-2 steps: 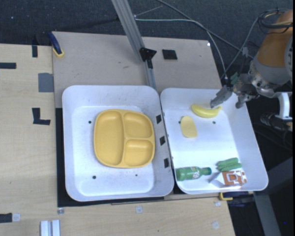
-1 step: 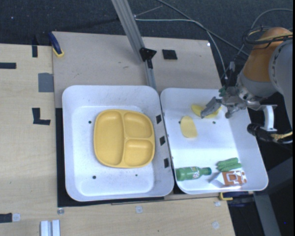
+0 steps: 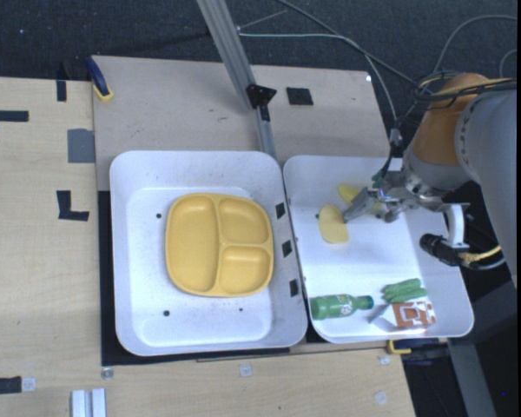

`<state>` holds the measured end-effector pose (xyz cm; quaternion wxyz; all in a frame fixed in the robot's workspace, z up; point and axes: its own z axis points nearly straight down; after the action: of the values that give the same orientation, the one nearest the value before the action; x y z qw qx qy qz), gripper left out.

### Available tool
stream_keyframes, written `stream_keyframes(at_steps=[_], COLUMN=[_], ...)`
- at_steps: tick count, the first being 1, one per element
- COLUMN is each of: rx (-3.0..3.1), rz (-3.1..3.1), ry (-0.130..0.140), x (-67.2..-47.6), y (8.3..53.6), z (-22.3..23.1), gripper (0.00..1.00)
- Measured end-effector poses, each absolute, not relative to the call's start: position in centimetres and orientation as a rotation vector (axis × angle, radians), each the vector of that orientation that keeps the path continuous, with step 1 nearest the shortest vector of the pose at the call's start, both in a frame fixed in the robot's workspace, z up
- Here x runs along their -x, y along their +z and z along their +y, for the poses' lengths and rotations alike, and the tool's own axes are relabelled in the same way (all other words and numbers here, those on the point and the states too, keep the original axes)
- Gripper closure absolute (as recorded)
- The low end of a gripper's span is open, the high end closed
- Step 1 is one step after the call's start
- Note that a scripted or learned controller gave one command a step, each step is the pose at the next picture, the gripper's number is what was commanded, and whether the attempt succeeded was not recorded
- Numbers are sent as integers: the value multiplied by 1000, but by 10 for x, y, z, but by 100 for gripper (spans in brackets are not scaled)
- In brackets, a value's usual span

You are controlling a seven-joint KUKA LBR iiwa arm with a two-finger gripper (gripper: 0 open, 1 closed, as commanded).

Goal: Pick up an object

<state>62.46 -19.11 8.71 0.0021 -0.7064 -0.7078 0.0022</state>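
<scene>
Approaching the pale yellow piece [image 3: 333,225], we cannot tell the gripper [image 3: 362,205] state; next, descend toward seven o'clock.

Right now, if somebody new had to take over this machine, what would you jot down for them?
Gripper: low in the right bin, fingers apart, holding nothing.
Things: pale yellow lump just beside the fingertips; another yellow piece behind them near the bin's far side. Green bottle lies on its side at the near edge, with a green item and an orange-and-white packet beside it. Yellow divided plate sits in the left bin.
Done: nothing lifted yet.
Left: close on an object, probably the lump, and raise it.
</scene>
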Motion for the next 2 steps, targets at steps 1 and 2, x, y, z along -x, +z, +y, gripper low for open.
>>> stream_keyframes(at_steps=[1,2], rx=[2217,2222], rz=[-2225,-2226], ry=[4,-3], x=[-626,-627], y=[101,164], z=[-191,-189], gripper=[100,100])
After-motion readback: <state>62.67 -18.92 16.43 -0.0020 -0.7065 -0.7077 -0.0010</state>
